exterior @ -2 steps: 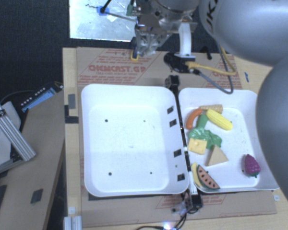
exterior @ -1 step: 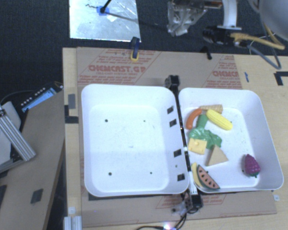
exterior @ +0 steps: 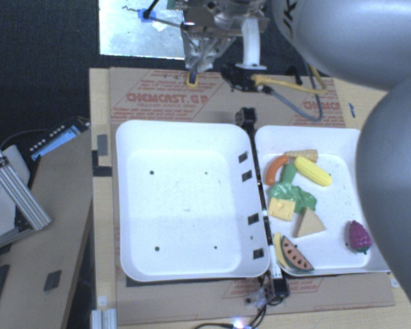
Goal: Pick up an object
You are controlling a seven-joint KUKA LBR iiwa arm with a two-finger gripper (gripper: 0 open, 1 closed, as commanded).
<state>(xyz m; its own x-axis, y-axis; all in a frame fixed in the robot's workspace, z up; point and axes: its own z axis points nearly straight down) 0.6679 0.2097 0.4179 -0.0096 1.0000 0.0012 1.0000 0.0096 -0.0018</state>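
Note:
My gripper (exterior: 199, 62) hangs high above the bench, past the far edge of the left bin (exterior: 127, 184), with nothing visible between its fingertips. The right bin (exterior: 342, 146) holds the toy food: a yellow corn cob (exterior: 313, 171), an orange carrot (exterior: 276, 168), a green leafy piece (exterior: 294, 193), a yellow cheese block (exterior: 282, 209), a tan wedge (exterior: 309, 224), a watermelon slice (exterior: 293, 253) and a purple grape bunch (exterior: 358, 236). The gripper is far from all of them, up and to the left.
The grey arm (exterior: 370, 40) covers the upper right and hides the right bin's far right side. A black divider with clips (exterior: 258, 184) runs between the bins. Cardboard (exterior: 157, 94) lies under both bins. A metal rail (exterior: 17, 190) sits at the left.

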